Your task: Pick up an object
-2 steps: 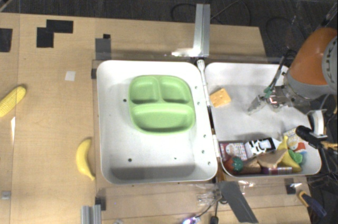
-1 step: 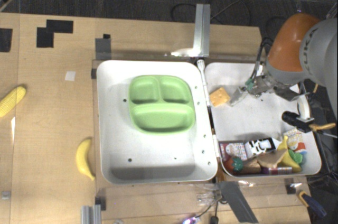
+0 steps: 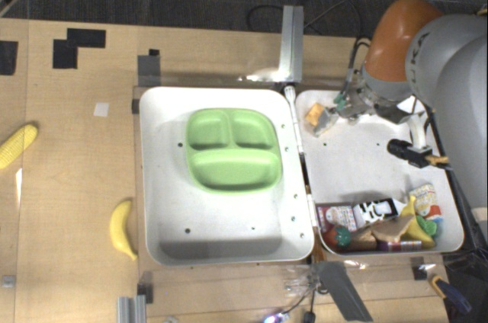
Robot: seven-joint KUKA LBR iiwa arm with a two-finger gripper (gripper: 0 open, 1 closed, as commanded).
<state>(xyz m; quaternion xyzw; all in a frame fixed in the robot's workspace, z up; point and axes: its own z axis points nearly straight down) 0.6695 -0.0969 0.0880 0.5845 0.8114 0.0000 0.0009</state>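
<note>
Wooden bench [image 3: 69,184] carries both bins. Tool [image 3: 329,118] sits low beside the small yellow-orange block [image 3: 313,114] in the right white bin [image 3: 358,161]; finger state cannot be told. Centre before closing.

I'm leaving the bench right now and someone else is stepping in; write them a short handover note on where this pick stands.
Hand: low over the back left corner of the right bin, beside a small tan object; a grasp can't be confirmed.
Things: a pile of items lies along the right bin's front edge; a green divided plate sits in the left bin; a banana and a corn cob lie on the bench.
Done: nothing visibly lifted.
Left: grip one object and raise it.
</note>
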